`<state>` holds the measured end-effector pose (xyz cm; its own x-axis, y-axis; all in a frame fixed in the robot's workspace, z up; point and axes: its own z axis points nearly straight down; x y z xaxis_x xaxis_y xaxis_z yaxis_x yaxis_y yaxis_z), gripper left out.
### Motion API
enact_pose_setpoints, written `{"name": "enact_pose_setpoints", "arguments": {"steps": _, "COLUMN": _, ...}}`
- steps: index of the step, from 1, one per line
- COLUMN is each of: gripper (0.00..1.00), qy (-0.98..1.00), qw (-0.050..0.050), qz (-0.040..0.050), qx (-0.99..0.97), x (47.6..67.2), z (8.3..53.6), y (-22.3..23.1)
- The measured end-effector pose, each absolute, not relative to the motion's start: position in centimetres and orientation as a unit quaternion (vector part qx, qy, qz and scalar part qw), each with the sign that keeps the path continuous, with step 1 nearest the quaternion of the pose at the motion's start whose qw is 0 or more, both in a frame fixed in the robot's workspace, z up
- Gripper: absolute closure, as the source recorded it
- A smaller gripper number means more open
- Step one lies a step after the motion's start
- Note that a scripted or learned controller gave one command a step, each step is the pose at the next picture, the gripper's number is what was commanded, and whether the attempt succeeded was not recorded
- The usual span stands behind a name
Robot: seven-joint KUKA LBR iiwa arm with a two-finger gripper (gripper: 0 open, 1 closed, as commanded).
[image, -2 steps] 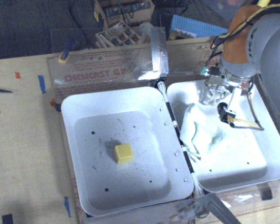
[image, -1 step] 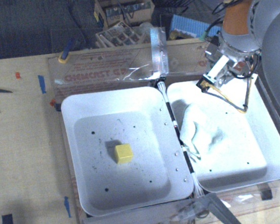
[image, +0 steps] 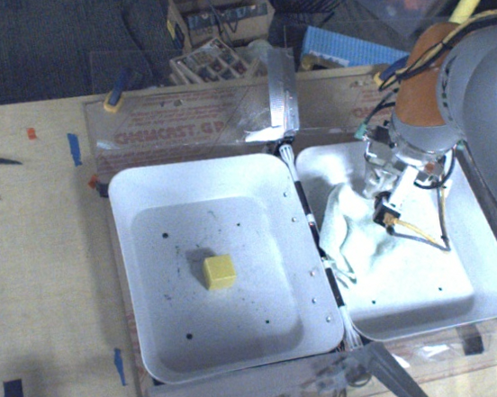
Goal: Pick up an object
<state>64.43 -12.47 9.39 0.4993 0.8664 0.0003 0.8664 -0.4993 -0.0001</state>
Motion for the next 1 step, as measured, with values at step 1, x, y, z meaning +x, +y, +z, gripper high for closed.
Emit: {"name": "enact_pose_setpoints", "arguments": {"steps": 1, "gripper": 1.00, "qy": -0.501, "qw": -0.001, "qz": -0.0008, "qx": -0.865, "x": 64.98, "z": 10.30, "y": -16.47}}
